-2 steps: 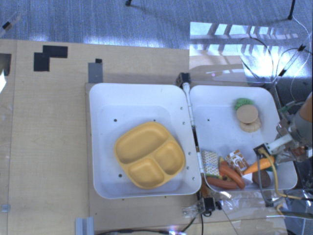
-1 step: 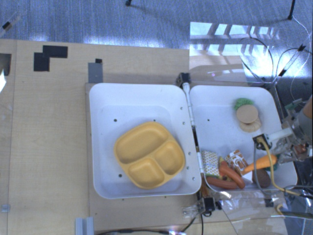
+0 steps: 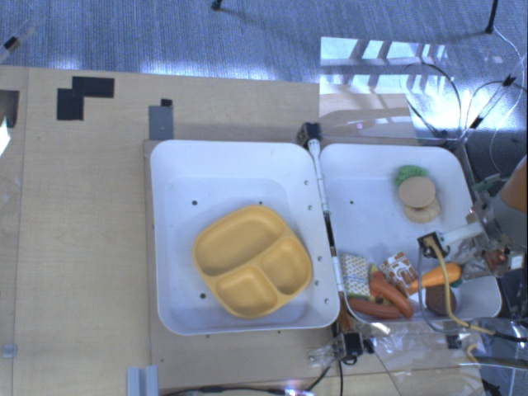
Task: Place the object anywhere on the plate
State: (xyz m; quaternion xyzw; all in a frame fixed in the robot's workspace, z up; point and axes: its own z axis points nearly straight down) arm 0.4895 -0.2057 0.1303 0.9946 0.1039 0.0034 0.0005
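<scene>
A yellow plate (image 3: pixel 252 261) with three compartments lies in the left white bin (image 3: pixel 173 180). The right bin (image 3: pixel 363 180) holds the toy food. A tan bun with green lettuce (image 3: pixel 416 192) sits at its far side. An orange carrot (image 3: pixel 422 280), red sausages (image 3: pixel 386 297), a small printed box (image 3: pixel 399 266) and a patterned packet (image 3: pixel 356 275) crowd its near edge. My gripper (image 3: pixel 492 252) hangs low over the right bin's near right corner, just right of the carrot. I see nothing held in it.
A dark brown round thing (image 3: pixel 437 299) lies by the carrot at the right bin's near edge. Cables and clear plastic (image 3: pixel 388 345) trail along the bench front. The divider (image 3: pixel 323 213) between the bins runs just right of the plate.
</scene>
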